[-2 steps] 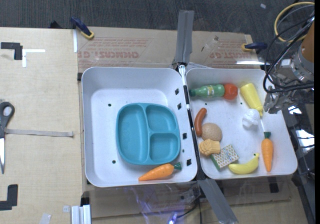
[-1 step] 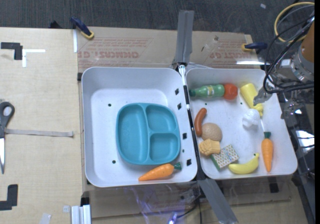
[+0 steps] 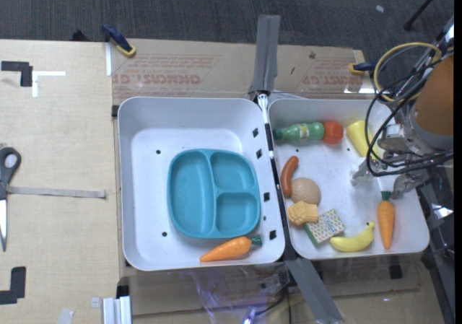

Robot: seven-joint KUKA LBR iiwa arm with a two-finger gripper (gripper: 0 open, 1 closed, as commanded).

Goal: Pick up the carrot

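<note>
Nothing's picked up yet: the carrot (image 3: pixel 386 223) lies in the right bin (image 3: pixel 415 247). The gripper (image 3: pixel 382 180) hovers just above it, apparently open and empty.

A teal divided plate (image 3: pixel 214 193) lies in the left bin (image 3: pixel 130 171). The right bin (image 3: pixel 328 164) holds a green bottle (image 3: pixel 299 132), sausage (image 3: pixel 289 174), two bananas (image 3: pixel 354 240), and a sponge (image 3: pixel 324 226).

Robotics lab bench: two white bins (image 3: pixel 130 243) on taped-down cardboard (image 3: pixel 188 70), blue clamp (image 3: pixel 119 40) far left of the gripper (image 3: pixel 382 174), loose cables (image 3: pixel 393 77) just above it, toy food (plastic), scissors (image 3: pixel 7 193) on plywood.
</note>
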